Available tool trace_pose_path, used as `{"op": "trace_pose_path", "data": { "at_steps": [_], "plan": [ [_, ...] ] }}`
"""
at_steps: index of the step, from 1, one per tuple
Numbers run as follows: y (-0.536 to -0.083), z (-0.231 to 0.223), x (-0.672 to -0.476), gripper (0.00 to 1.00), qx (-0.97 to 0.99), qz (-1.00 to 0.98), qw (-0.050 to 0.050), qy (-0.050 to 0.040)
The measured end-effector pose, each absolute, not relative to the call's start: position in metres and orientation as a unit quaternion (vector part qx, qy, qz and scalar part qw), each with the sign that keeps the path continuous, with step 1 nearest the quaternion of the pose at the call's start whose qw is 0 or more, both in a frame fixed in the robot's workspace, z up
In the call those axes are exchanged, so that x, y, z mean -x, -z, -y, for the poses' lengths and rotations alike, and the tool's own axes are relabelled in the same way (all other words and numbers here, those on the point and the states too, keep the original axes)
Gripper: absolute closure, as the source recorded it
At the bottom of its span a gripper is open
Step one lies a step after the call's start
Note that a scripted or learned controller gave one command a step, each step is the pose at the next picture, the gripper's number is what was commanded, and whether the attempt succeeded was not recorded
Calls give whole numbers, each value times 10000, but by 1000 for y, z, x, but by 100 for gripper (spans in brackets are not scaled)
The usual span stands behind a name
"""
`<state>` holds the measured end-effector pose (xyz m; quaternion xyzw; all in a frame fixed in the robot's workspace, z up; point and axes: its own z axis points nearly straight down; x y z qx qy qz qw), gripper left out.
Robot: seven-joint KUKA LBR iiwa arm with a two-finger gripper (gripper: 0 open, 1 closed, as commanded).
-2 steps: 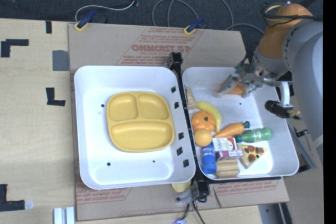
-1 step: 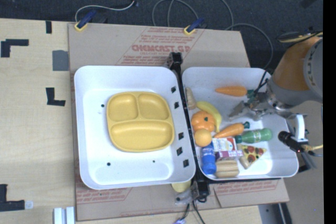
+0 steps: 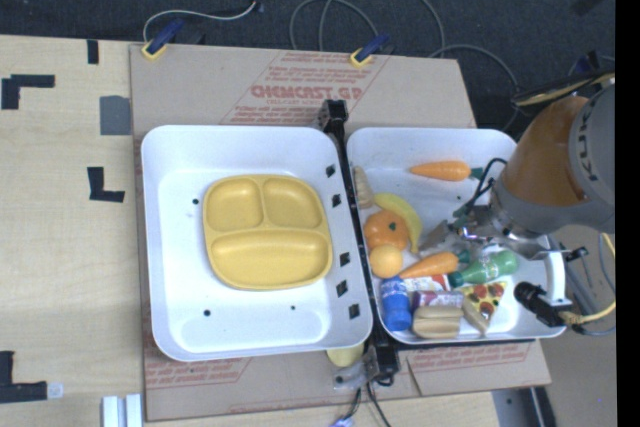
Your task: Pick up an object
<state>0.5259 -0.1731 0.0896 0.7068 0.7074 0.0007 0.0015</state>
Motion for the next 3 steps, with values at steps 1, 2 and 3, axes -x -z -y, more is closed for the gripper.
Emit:
{"op": "trace_pose_path", "data": {
  "at_steps": [1,2,3],
  "plan": [
    [-87,148,-502,0,-7069,-7073,69,-21],
    [-86,133,-581,0,-7056,-7086,29,-13],
    [-96,134,-579,100,-7065,-7077,42,-17]
  ]
}}
